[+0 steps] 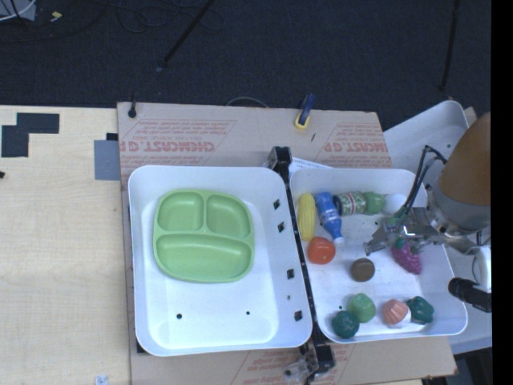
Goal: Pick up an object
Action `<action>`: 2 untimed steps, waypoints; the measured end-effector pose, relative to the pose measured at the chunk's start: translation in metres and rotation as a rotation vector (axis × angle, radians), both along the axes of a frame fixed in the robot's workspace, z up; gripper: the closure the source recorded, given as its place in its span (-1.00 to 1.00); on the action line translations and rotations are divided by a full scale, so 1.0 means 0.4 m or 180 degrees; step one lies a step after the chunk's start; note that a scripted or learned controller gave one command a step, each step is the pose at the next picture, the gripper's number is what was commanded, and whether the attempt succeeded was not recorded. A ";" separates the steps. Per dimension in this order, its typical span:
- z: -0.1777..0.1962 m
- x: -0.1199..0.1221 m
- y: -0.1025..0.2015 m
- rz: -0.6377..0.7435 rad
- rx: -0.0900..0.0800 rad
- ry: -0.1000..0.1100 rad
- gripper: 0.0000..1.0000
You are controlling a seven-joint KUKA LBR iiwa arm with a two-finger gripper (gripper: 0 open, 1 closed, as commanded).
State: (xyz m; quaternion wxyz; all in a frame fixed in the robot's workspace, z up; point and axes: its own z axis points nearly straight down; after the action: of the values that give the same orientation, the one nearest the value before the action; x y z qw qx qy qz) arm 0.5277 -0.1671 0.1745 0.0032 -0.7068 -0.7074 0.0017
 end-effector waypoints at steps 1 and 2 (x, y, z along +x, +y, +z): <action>-0.160 -0.010 -0.001 -0.0001 0.0002 0.0005 -1.00; -0.221 -0.010 0.005 -0.0003 -0.0002 -0.0009 -1.00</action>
State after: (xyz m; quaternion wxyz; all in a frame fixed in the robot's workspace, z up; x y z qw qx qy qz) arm 0.5235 -0.1650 0.0859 0.0020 -0.7071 -0.7071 0.0008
